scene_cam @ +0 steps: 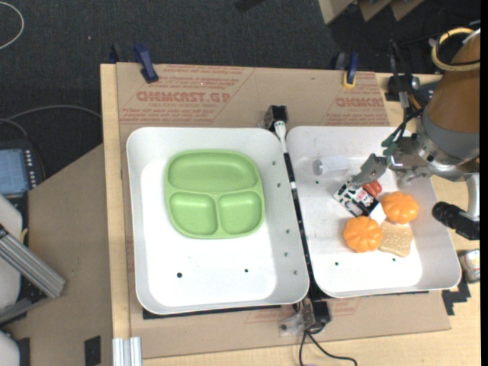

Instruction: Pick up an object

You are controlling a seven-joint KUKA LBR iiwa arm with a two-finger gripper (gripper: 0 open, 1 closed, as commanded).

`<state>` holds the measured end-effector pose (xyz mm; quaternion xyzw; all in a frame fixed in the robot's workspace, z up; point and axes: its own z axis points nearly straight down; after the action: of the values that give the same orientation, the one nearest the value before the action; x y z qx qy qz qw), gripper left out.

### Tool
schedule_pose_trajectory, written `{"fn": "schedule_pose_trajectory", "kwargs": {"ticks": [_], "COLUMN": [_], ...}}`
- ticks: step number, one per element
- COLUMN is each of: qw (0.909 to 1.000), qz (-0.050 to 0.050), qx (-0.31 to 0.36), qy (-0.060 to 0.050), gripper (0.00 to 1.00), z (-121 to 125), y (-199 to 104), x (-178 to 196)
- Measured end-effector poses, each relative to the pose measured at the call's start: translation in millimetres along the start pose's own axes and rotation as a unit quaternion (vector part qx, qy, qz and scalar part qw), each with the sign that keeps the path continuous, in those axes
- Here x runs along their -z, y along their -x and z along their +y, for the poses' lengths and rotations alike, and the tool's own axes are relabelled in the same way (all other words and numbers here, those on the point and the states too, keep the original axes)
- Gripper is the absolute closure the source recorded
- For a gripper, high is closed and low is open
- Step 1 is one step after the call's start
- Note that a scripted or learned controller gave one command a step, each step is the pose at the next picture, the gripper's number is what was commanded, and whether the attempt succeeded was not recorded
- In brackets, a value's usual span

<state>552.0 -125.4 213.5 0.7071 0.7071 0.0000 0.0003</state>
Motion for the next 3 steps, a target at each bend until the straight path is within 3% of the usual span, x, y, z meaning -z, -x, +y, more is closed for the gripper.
{"fn": "schedule_pose_trajectory", "kwargs": {"ticks": [1,2,3], "qw": [1.0,1.0,1.0], "qz": [-0.001,-0.001,-0.005], "qx": [-0.001,0.0,-0.005], "qy": [0.0,0.004,0.006], "gripper": [0.0,1.0,1.0], "z": [-27.0,-24.3,-65.3], "y": [16.6,15.8,102.0], "x": [-132.7,-116.7,10.7]}}
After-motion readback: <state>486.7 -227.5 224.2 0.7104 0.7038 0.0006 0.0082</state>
